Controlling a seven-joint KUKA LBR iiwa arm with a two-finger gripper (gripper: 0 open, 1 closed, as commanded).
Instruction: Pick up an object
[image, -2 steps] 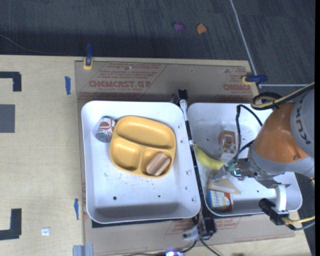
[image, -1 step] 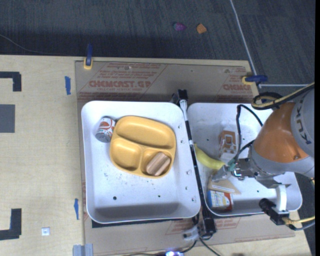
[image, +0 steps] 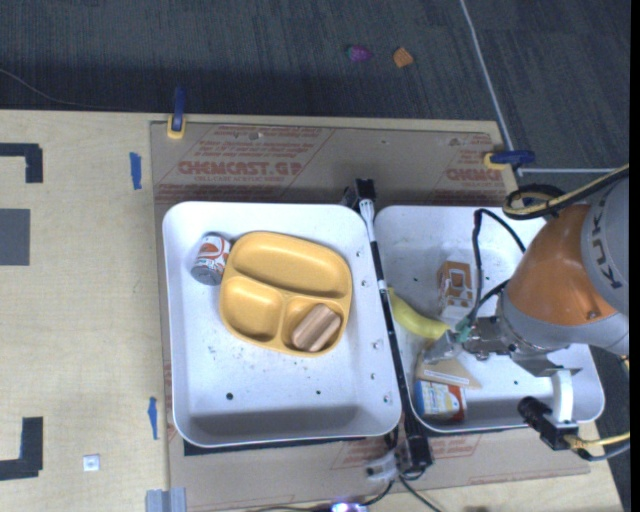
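Arm (image: 565, 280) reaches in from the right, low over the right bin (image: 500, 228). Claw (image: 455, 340) sits down among the clutter at that bin's near-left area; can't tell its state, wrist blocks the view.

Right bin contents: yellow banana (image: 415, 318) along the left wall, just beside the claw; a small orange-and-white packet (image: 456, 283) further back, mid-bin; a flat carton with blue and orange print (image: 440, 395) at the near-left corner, just below the claw, with a tan wedge-shaped item (image: 452, 368) on top of it.

Left bin (image: 280, 410): yellow divided tray (image: 275, 280) tilted in the far half, a tan sausage-like piece (image: 315, 327) in its right compartment. Crushed can (image: 209, 258) touches the tray's left edge.

Both bins sit on brown cardboard (image: 320, 160) over the counter (image: 70, 300).
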